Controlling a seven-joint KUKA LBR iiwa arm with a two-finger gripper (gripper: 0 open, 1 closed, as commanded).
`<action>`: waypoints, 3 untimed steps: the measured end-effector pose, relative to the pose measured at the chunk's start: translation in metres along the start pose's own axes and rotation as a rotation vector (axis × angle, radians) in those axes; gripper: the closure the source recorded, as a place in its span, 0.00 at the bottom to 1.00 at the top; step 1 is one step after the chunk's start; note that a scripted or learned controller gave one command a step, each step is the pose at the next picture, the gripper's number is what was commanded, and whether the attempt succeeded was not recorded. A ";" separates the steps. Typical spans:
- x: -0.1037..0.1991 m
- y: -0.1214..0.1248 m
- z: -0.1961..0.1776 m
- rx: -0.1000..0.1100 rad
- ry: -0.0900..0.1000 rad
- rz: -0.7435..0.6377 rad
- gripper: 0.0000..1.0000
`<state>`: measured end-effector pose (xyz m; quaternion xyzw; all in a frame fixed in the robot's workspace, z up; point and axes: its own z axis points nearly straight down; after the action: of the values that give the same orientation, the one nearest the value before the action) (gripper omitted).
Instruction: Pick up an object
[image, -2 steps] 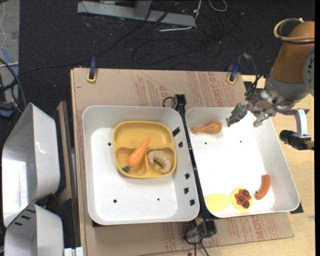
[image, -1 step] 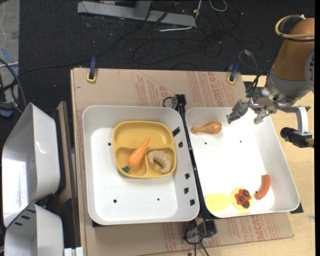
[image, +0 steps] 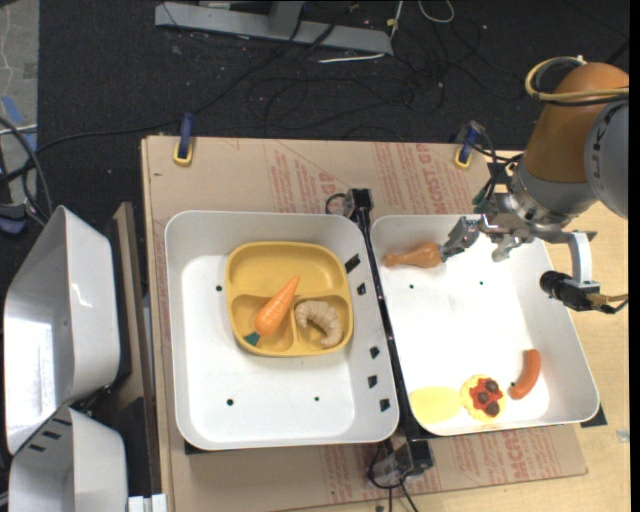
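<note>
A: Where's your hand (image: 468, 238)?
B: Over the right bin (image: 560, 400), at its far edge; you can see it touching the drumstick (image: 414, 258), but I cannot tell how it's set.
A: And the left bin (image: 200, 400)?
B: A yellow plate (image: 250, 262) holding a carrot (image: 277, 305) and a shrimp (image: 322, 321)

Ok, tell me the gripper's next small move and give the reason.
Probably a short shift toward the bins' shared wall and down onto the drumstick. The gripper sits at the far side of the right bin, right beside the drumstick's thick end, and nothing shows between its fingers. The sausage and the pizza slice lie much farther off, near the front.
</note>
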<state>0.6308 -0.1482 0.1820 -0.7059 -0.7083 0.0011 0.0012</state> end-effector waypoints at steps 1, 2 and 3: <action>0.005 -0.003 0.045 0.001 0.000 0.001 0.00; 0.006 -0.003 0.092 0.000 0.000 0.003 0.00; 0.006 -0.002 0.079 -0.006 -0.001 0.003 1.00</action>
<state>0.6286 -0.1423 0.1031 -0.7070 -0.7072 -0.0004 -0.0011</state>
